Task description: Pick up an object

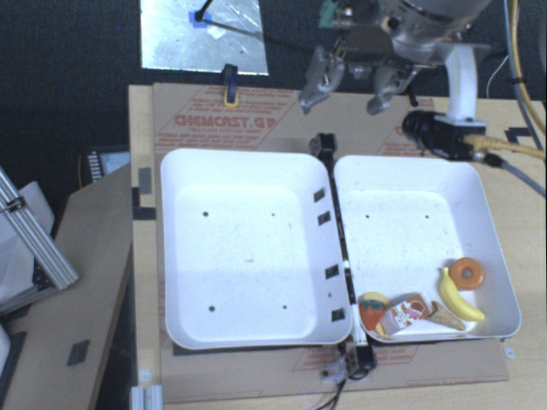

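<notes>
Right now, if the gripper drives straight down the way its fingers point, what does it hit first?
Probably the bare floor at the back of the right bin, or its rear rim; depth is unclear. The gripper hangs open, holding nothing.

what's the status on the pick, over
Gripper high above the bins' far edge, jaws open, holding nothing. Banana and other toys clustered in right bin's near corner. Nothing in the way.

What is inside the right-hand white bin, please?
In the right bin, near corner: a banana, an orange ring, a small packet and an orange fruit, partly covered by the packet.
</notes>
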Available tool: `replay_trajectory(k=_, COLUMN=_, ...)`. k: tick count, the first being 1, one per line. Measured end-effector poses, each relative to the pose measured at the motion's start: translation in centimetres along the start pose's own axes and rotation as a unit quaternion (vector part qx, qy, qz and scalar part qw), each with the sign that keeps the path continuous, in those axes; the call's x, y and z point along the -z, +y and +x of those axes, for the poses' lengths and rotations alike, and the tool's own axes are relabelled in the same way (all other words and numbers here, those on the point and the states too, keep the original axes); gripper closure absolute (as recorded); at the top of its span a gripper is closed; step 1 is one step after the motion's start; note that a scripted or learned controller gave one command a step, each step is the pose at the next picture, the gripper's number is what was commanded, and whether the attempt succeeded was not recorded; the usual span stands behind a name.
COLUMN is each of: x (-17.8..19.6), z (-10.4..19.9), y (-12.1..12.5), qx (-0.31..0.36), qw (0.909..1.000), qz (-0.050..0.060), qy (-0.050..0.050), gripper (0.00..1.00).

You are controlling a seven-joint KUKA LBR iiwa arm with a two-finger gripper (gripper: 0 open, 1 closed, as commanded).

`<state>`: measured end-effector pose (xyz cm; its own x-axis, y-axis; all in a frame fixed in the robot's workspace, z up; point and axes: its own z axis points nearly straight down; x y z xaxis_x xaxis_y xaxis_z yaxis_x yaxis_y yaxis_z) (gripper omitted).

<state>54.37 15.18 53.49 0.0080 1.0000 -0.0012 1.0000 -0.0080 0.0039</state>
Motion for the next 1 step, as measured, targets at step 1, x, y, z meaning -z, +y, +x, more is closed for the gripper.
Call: replay_trajectory(k=1, x=0.09, z=2.20, y=-5.98, qx=0.008, qw=1.0000, qz=0.001, qy=0.002, gripper=0.00)
